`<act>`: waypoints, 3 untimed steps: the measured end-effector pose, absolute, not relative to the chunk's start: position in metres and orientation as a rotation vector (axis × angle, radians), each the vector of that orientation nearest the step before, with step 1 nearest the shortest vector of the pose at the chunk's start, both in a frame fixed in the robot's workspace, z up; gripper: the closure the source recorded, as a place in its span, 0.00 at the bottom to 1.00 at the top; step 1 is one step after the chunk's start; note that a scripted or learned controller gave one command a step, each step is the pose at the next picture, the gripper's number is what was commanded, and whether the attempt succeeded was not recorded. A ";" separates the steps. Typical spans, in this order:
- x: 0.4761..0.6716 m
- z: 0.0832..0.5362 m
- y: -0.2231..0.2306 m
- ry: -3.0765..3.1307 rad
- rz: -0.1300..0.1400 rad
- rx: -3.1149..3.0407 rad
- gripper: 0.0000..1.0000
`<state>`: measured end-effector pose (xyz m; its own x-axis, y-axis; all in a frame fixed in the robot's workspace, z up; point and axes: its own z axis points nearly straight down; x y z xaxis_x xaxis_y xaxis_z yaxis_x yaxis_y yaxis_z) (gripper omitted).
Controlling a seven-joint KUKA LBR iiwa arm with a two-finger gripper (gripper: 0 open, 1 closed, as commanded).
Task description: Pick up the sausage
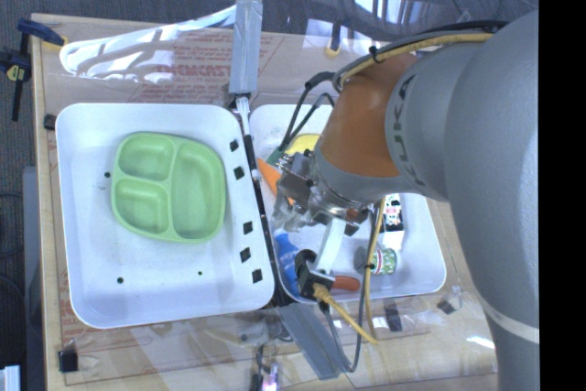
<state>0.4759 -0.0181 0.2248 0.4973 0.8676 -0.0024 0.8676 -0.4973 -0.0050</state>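
A wooden bench (137, 69) on dark carpet carries two shallow white bins side by side, a grey taped divider running between them.

The gripper (295, 213) is low in the right bin (423, 263), near its left wall, hanging under the arm's (430, 133) orange band. Wrist hardware and cables crowd the spot, so I cannot tell how it is set, or whether anything sits in it. Just below it lies a blue thing (286, 249), and beside that a thin reddish-orange piece (345, 284) against the bin's near wall; by shape and colour I judge this the sausage, though it is partly hidden by a yellow cable (343, 318). A small orange piece (267, 171) pokes out above the gripper, next to a yellow thing (305, 145) mostly under the arm. A small printed bottle (388, 238) lies to the right. The left bin (82, 288) holds only a green divided plate (169, 186).

Risks from here:
- The gripper looks nearer the blue thing than the sausage, so a straight drop may close on the wrong item.
- The sausage lies tight to the wall, leaving little room on that side; it could roll or slip out.
- The trailing cable could snag or push the sausage away.
- With things packed close, a nudge to one may shift the others.
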 end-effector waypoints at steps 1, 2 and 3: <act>0.486 0.288 -0.090 -1.742 0.003 -2.611 1.00; 0.504 0.401 -0.130 -1.725 0.001 -2.623 1.00; 0.476 0.266 -0.148 -2.053 0.005 -2.373 1.00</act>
